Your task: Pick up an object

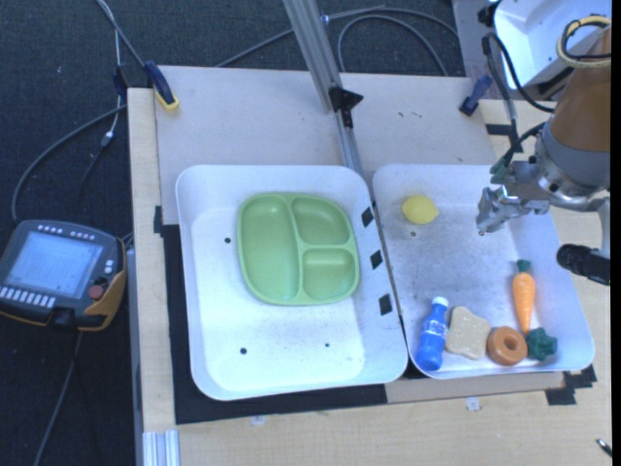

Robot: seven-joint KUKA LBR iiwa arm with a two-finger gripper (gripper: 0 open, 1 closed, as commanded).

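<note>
A grey robot arm with an orange band is reaching in from the right side of the bench, and its gripper (492,214) is hanging over the upper middle of the right bin (456,187), above a bare patch of the bin floor. Whether the gripper is released or clenched cannot be told from this slanted view, and nothing is showing in its grasp. The right bin is holding all the loose things: a small yellow lemon (419,210) is lying near the upper left corner, to the left of the gripper, and a carrot (524,299) is lying below and to the right of the gripper, well apart from the lemon. Along the bottom edge, a blue bottle (433,333), a slice of toast (468,334) and a doughnut (506,346) are sitting close together, with a small dark green piece (539,342) just beside the doughnut. The left bin (291,372) is holding a green divided plate (298,249). The carrot looks like a fair target, since it is lying clear of its neighbours. Its long axis is running almost straight up and down in the view, with the green top pointing toward the far edge and the narrow orange tip pointing toward the doughnut. To pick it well, the arm would likely be shifting right and toward the near edge, centring over the thick middle, closing across the short width rather than along the length, and lifting straight up.
</note>
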